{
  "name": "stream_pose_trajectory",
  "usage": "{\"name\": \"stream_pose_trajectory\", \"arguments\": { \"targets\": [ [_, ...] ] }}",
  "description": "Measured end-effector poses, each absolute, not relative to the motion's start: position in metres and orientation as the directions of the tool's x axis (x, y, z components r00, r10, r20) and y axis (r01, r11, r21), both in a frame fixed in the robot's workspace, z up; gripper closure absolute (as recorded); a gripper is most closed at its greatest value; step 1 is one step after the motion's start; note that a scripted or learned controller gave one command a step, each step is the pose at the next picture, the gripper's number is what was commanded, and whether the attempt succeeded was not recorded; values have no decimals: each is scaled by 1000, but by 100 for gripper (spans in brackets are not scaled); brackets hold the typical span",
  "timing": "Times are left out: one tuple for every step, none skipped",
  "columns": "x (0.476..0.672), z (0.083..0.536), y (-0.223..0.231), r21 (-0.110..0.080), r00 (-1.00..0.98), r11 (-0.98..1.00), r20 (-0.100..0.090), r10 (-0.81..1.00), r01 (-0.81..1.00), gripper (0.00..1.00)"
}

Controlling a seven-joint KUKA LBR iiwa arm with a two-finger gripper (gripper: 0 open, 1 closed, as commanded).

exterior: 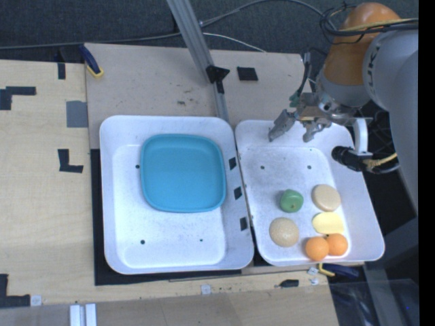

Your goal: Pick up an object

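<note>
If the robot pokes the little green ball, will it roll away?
Probably. The green ball looks round and smooth, so a nudge could send it rolling across the flat right bin. It looks small, so likely light. The tan pieces nearby might stop it.

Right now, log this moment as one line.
claw: open, holding nothing | above right white bin far end | small green round object: untouched

- Blue square plate (pixel 182 172) lies in left white bin (pixel 115 202).
- Grey metal pole (pixel 197 43) slants across bench (pixel 41 182).
- Black tape patches (pixel 247 74) on bench.
</note>
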State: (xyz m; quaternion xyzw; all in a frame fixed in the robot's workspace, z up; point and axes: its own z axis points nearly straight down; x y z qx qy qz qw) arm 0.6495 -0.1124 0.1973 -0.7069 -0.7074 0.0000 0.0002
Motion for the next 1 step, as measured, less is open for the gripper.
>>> {"name": "stream_pose_trajectory", "arguments": {
  "targets": [
    [649,154,-108,-4,-1,1,0,1000,1000,0]
  ]
}}
